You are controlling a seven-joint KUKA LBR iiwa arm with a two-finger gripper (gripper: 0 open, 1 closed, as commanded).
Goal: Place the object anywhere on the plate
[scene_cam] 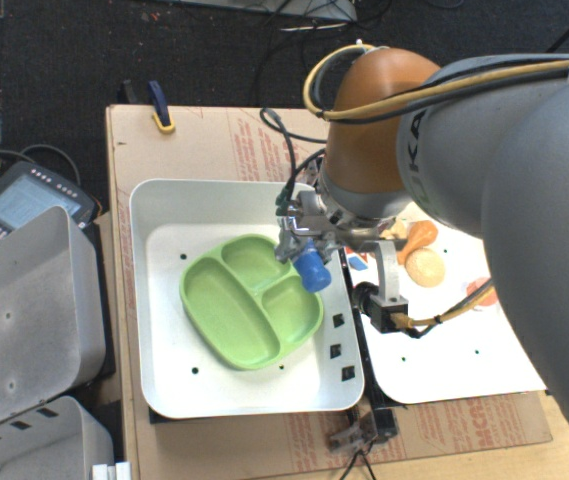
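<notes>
Object: small blue cylindrical plastic piece [312, 270], just right of frame centre, over the right rim of the green divided plastic plate [249, 303].
Tool: the grey two-finger gripper [302, 246] sits right above it — whether it grips the piece, or how wide it stands, I cannot tell.
Handling: likely light, stiff, smooth — apt to slip or roll.
Hold: across its curved sides, mid-height.
Setting: plate lies in the left white bin [154, 268].

My grey arm reaches in from the right, orange band above the wrist, and my gripper [302, 253] points down, fingers closed on a blue object [312, 270].
</notes>
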